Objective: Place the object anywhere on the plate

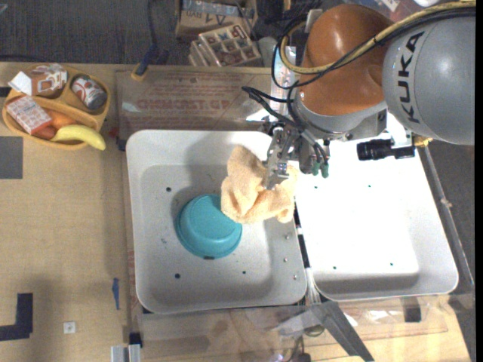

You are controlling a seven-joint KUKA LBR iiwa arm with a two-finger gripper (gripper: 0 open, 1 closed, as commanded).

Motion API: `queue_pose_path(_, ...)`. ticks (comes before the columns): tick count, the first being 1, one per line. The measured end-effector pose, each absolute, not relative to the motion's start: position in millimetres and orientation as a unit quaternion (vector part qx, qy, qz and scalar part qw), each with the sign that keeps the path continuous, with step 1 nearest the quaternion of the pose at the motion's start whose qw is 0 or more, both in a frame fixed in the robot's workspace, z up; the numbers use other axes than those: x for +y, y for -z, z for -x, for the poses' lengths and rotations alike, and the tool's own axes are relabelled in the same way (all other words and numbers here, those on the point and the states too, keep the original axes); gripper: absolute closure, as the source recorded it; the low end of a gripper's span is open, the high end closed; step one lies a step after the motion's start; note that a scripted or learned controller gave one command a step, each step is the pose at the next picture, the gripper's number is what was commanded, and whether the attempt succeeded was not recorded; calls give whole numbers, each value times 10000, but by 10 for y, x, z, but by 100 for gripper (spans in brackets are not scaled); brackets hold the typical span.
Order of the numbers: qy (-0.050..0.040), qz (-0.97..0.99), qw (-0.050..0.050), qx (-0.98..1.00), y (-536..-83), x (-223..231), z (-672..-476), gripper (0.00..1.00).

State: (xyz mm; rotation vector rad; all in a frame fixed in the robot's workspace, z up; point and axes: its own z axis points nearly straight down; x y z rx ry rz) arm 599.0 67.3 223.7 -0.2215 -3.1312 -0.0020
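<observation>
One yellow cloth (253,188) bunched between pincer (276,170) fingers, overlapping blue plate (208,228)

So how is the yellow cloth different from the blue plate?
The yellow cloth is soft, crumpled and floppy; the blue plate is round, smooth and stiff. The cloth hangs bunched up under the tool, while the plate sits flat on the bin floor. The cloth's lower edge overlaps the plate's rim. Both are in the left bin.
</observation>
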Motion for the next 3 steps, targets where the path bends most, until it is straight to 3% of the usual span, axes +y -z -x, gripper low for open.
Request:
queue_pose_path(2,4,4,11,-10000,-2252,1525,-5613,100)
queue_pose_path(3,5,7,7,-10000,-2255,1523,-5616,0)
